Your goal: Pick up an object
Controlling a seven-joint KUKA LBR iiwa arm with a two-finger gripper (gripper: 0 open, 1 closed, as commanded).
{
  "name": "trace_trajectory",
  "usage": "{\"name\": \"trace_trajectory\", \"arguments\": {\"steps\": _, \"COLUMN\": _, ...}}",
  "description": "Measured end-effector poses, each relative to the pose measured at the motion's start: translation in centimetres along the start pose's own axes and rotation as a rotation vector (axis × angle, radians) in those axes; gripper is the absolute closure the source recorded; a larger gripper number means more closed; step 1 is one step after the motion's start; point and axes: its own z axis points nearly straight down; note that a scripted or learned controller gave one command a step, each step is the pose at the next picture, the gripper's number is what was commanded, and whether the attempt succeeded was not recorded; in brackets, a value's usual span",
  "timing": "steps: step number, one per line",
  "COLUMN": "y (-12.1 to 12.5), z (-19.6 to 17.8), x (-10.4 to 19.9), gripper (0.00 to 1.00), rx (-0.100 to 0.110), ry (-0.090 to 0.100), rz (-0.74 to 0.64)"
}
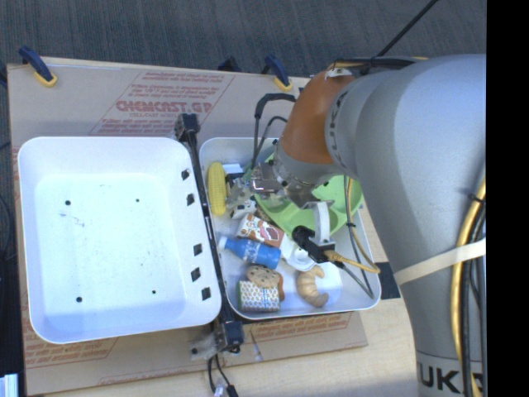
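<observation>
Grey arm (413,180) with orange band, largest in view, entering over the desk's right edge and bending down into the right bin (364,292); its pincer (263,182) sits low among the clutter near that bin's far-left corner, and whether it is released or clenched cannot be told. Right bin contents: yellow corn cob (216,186) along the left wall, green bowl (335,209) under the wrist, blue bottle (252,251), snack packet (260,230), cookie pack (260,292) and croissant (312,286) toward the near edge. Left bin (107,230): white, beside it on the desk's left half.

arm (413,139): grey casing; orange band (307,131); black cables (269,110)
</observation>
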Motion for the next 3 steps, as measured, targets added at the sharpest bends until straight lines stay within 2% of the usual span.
{"name": "trace_trajectory", "arguments": {"steps": 1, "y": -1.7, "z": -0.1, "x": 0.0, "gripper": 0.0, "rx": -0.011, "ry": -0.002, "rz": -0.002}}
{"name": "trace_trajectory", "arguments": {"steps": 2, "y": -1.4, "z": -1.3, "x": 0.2, "gripper": 1.0, "rx": -0.015, "ry": 0.001, "rz": -0.009}}
{"name": "trace_trajectory", "arguments": {"steps": 3, "y": -2.8, "z": -14.3, "x": 4.5, "gripper": 1.0, "rx": 0.005, "ry": 0.008, "rz": -0.001}}
